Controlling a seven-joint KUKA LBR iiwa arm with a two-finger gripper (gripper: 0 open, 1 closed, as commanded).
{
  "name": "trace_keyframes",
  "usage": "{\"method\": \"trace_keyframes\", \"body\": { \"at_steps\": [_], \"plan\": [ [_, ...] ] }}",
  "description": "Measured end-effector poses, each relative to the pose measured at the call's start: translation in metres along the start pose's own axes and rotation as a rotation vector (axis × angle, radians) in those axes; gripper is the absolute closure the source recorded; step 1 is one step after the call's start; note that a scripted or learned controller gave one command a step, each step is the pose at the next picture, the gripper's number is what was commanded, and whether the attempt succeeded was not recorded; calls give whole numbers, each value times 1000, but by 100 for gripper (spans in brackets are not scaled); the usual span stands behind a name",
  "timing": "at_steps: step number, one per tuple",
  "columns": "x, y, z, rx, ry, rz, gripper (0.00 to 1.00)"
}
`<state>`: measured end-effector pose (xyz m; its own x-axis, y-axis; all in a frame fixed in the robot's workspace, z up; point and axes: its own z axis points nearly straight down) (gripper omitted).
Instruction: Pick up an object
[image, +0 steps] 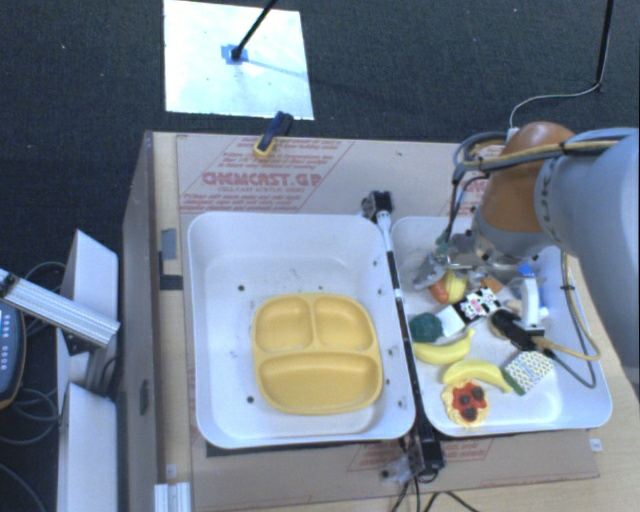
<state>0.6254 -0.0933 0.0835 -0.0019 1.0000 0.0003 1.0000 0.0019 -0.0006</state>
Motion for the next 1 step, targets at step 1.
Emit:
{"method": "trace_keyframes", "body": {
  "at_steps": [1],
  "plan": [
    [-1,3,-14,-9,-1,-1,100]
  ]
}}
